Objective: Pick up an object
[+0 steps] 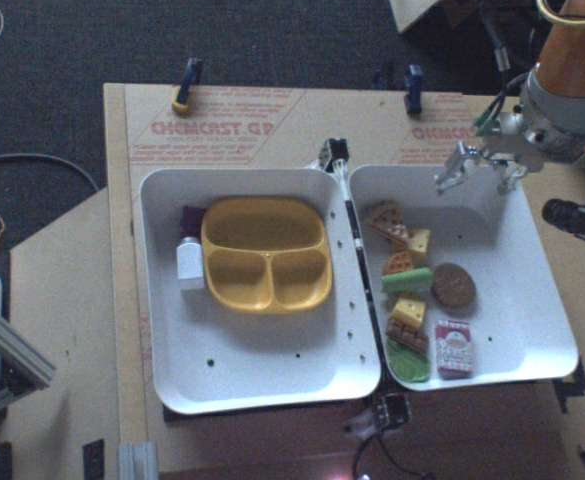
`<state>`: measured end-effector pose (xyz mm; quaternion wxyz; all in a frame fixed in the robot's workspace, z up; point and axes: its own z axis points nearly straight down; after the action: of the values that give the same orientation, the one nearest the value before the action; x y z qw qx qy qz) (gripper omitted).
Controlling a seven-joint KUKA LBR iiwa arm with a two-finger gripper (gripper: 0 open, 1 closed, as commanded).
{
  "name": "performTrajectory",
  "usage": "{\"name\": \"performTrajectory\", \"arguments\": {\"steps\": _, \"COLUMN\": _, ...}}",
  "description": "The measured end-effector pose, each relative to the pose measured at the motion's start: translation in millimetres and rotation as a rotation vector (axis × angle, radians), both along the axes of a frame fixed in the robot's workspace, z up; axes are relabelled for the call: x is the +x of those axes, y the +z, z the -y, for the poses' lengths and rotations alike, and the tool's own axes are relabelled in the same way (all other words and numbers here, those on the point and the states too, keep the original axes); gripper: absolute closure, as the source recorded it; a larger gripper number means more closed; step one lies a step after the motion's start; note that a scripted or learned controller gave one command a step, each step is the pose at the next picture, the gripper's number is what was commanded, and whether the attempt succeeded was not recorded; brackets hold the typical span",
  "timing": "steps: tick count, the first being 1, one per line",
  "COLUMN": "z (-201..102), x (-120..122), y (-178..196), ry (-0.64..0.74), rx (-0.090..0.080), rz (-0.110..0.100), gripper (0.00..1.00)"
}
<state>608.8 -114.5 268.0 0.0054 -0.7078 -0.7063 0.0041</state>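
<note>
Your gripper [480, 167], fingers spread and empty, hangs over the right bin's [532, 298] far rim, the toys [419, 298] untouched.

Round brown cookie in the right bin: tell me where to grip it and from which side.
Grip the round brown cookie across its rim, coming straight down from above. It lies flat, so only its edges offer purchase. Its right and far sides face bare bin floor; the green piece crowds its left, so place fingers far and near.
</note>
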Motion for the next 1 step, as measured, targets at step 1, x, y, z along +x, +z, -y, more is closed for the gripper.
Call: {"name": "performTrajectory", "arguments": {"steps": 1, "z": 0.0, "x": 1.9, "y": 6.6, "ry": 0.002, "rx": -0.002, "rz": 0.012, "gripper": 0.0}}
